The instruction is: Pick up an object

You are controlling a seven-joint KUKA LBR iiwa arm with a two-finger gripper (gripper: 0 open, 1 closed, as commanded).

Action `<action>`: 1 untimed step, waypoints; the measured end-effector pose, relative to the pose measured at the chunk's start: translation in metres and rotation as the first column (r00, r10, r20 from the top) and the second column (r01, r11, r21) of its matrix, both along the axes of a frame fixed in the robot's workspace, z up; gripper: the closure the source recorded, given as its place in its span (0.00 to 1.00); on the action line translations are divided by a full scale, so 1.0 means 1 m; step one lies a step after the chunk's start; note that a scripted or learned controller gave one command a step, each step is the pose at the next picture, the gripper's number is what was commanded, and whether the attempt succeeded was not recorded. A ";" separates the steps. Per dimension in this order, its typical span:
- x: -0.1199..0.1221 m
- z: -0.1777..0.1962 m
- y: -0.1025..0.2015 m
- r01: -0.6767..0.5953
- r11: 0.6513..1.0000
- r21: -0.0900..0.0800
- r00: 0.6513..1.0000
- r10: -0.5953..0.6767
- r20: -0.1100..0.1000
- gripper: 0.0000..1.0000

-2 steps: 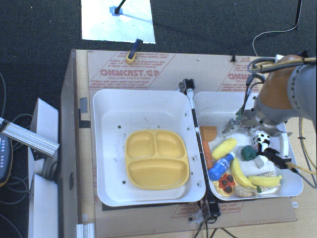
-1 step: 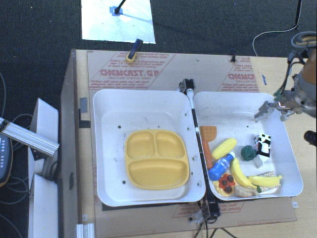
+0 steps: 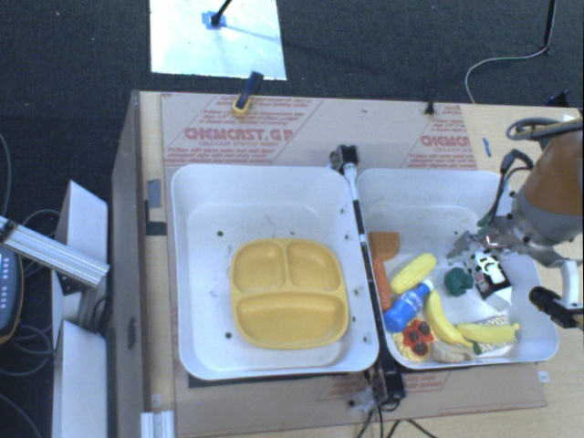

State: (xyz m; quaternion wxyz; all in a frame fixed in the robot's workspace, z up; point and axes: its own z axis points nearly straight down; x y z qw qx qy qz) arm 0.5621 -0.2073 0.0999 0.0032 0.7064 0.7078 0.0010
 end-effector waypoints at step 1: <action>0.098 -0.015 0.052 -0.003 1.000 0.003 1.000 0.003 -0.002 0.00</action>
